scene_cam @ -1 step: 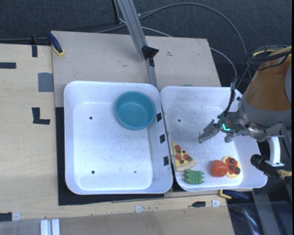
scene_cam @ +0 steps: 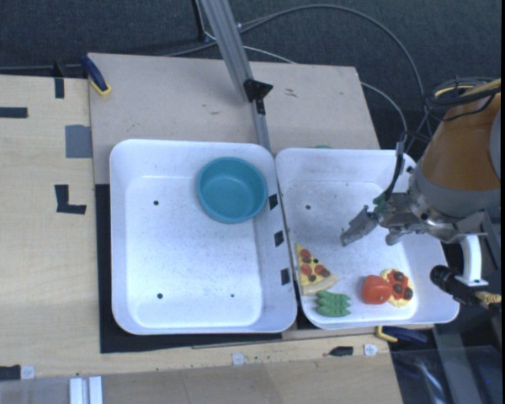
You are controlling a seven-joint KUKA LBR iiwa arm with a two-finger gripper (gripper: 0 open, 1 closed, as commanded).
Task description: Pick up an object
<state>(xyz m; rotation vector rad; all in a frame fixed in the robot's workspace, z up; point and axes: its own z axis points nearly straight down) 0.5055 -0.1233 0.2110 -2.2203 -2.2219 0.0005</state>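
My gripper (scene_cam: pixel 369 238) hangs over the middle of the right bin (scene_cam: pixel 337 171), reaching in from the right. Its two dark fingers are spread apart, and only bare bin floor shows between them. Along the near side of that bin lie a toy pizza slice (scene_cam: pixel 313 270), a green leafy toy (scene_cam: pixel 333 304), a red tomato-like toy (scene_cam: pixel 374 289) and a small yellow piece with red spots (scene_cam: pixel 399 286). These lie below and beside the gripper, apart from it. A blue bowl (scene_cam: pixel 231 189) sits upright at the far right of the left bin (scene_cam: pixel 143 225).
A slanted grey pole (scene_cam: pixel 236 49) runs down to the rim between the two bins. Cables loop over the dark floor behind the bench. The arm's orange band (scene_cam: pixel 463 154) and grey body overhang the right bin's right edge.
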